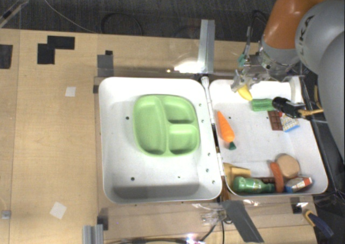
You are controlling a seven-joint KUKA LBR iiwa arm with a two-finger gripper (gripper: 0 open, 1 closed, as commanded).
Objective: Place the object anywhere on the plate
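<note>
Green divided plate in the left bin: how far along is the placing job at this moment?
Nothing looks done: the green divided plastic plate carries no object. In hand: the claw hangs at the right white bin's far edge over a small yellow object; a grip isn't clear. Left: lift, carry across, set it on the plate.

L bin: green plate [164, 124] sits mid-bin, open floor all round it. R bin [318, 154]: centre floor open btwn carrot [226, 128] by the divider and chocolate bar [280, 120]; near edge crowded w/ green bottle [252, 185], bread roll [287, 165]. Arm [302, 22] overhangs far corner.
</note>
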